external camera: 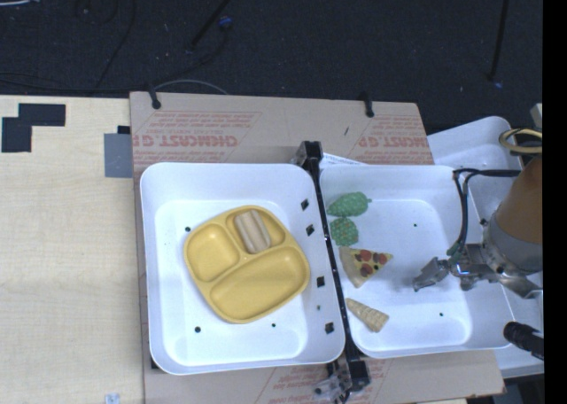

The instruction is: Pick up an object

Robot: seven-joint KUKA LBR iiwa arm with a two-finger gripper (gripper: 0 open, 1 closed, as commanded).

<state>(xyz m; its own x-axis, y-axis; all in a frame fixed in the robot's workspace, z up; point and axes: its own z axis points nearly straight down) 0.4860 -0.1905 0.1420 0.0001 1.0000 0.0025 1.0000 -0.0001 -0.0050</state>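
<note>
The right bin (416, 340) holds several toy foods. A green leafy piece (349, 205) lies near its back left, and a second green piece (344, 232) sits just in front of it. A pizza slice (364, 263) rests beside the divider, and a tan cone (367, 314) lies near the front. My gripper (429, 276) hangs low over the right half of this bin, to the right of the pizza slice and apart from it. Nothing is seen held in it.
The left bin (147, 260) carries a yellow divided plate (252, 291) with a tan bun (253, 230) in its back compartment. A black divider (324, 252) separates the bins. The arm's grey body and cables (509, 243) cover the right bin's right edge.
</note>
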